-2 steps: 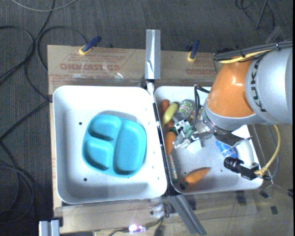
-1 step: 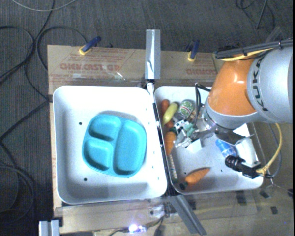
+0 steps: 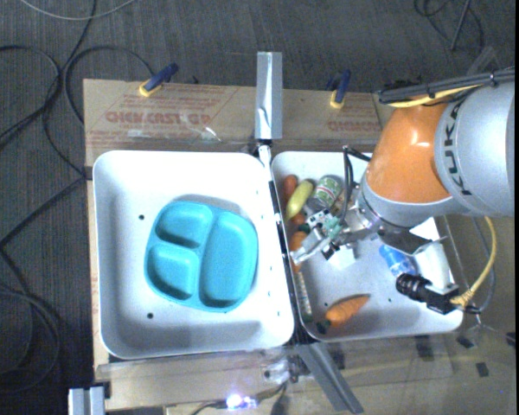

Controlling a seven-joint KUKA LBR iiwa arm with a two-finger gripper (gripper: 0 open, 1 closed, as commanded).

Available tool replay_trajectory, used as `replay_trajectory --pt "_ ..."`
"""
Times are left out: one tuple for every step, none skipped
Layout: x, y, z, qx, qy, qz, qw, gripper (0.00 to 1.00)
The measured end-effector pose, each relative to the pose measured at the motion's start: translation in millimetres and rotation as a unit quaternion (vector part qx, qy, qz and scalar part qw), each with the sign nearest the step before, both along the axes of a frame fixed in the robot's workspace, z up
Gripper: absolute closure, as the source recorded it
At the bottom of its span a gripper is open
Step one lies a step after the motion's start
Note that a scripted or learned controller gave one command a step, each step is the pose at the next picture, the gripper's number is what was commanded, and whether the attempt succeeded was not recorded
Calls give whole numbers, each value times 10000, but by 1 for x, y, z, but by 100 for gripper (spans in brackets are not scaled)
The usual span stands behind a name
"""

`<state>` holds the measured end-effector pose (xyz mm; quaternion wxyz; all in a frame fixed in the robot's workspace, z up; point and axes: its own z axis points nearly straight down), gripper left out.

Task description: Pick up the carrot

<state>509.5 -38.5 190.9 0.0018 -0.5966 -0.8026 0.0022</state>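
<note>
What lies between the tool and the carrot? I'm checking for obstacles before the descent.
In the camera view, bare white bin floor separates the tool from the carrot lying nearer the bin's front edge.

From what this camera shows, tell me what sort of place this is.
Most likely a robotics lab test bench, not a kitchen: a KUKA arm reaches over two white bins on a clamped cardboard-covered bench, loose cables trail across carpet, and toy food like a carrot lies inside.
</note>
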Motion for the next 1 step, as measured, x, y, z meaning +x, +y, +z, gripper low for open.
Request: replay_trajectory --pt "-10 -87 -102 -5 -73 630 9980 0"
